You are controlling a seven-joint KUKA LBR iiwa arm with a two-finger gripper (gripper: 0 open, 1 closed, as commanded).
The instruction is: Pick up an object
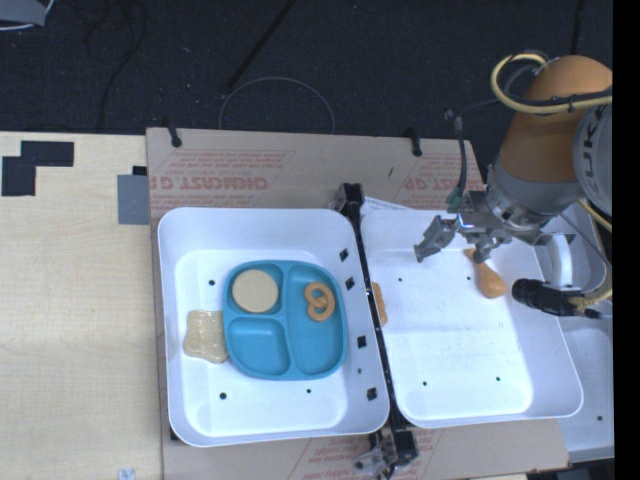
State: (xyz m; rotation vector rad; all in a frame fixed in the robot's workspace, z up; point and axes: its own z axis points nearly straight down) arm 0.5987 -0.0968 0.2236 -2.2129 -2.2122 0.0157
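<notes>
Arm in from right, jaws [455,240] over upper part of right bin [470,368]. Jaws look spread open, nothing btwn them. Small orange-tan obj [490,282] lies on right bin floor just beside the jaws, to their lower right, not gripped. Left bin [190,408] holds blue divided tray [285,353]: round tan disc [254,290] in upper-left compartment, pretzel [319,301] in upper-right. Pale yellowish piece [205,335] on bin floor touching tray's left edge. Another small tan item [378,303] at the divider btwn bins.
</notes>
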